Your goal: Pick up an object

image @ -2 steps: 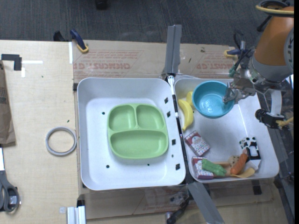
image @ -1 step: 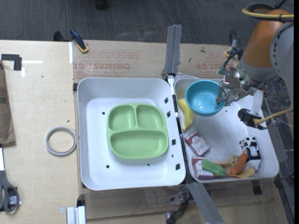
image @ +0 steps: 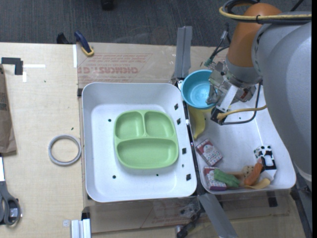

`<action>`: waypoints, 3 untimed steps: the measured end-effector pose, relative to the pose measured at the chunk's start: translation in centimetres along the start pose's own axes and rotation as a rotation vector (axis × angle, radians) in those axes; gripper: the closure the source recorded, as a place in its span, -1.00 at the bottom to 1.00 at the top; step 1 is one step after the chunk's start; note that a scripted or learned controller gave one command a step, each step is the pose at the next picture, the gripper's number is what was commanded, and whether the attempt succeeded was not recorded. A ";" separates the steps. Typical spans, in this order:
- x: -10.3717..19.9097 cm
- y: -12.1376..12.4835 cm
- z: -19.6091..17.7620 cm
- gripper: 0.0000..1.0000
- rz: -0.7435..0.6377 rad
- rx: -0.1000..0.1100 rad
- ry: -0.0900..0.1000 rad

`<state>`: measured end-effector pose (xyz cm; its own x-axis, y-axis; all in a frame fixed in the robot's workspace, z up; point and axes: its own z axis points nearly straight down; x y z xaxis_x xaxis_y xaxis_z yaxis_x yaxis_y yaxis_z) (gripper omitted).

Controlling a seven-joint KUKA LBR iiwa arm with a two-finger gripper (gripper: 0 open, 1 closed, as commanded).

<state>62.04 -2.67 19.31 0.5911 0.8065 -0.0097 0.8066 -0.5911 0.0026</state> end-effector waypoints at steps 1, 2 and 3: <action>1.4 -5.7 -9.8 1.00 0.016 0.006 0.004; 0.8 -6.0 -4.3 1.00 0.321 0.009 0.002; -0.2 -6.2 -11.0 1.00 -0.042 0.005 0.005</action>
